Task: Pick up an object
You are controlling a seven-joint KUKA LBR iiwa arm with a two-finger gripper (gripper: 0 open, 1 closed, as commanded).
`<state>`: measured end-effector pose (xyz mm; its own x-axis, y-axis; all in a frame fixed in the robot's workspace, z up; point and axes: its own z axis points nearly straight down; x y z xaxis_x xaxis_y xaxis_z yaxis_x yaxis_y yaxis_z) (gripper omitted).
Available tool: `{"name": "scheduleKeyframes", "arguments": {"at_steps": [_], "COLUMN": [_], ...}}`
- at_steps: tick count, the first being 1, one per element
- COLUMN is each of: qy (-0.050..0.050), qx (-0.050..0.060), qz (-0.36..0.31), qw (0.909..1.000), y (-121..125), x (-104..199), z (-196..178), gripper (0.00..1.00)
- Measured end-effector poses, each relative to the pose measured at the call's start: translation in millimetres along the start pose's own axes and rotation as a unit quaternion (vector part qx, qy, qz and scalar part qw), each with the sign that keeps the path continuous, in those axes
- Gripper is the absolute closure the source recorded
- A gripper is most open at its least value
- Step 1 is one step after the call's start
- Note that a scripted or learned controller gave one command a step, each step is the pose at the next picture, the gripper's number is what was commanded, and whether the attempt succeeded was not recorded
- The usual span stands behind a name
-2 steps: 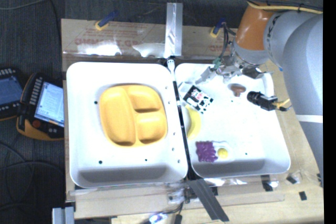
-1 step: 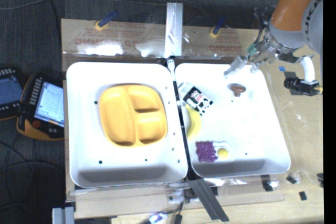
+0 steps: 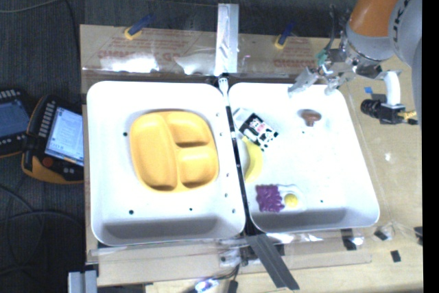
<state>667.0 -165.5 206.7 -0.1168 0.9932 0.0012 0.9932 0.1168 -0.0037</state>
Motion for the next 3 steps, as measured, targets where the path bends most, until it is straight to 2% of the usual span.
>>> {"name": "scheduleKeyframes", "arguments": {"at_steps": [1, 2, 3], "qy": [-0.001, -0.002, 0.007], "qx": [0.001, 0.000, -0.005], "qz": [-0.099, -0.143, -0.088], "qw": [0.9951, 0.9898, 0.9961], "y": [-19, -1, -10], "x": [-26, -7, -44], "z": [42, 116, 116], "gripper": [0.00, 0.00, 0.00]}}
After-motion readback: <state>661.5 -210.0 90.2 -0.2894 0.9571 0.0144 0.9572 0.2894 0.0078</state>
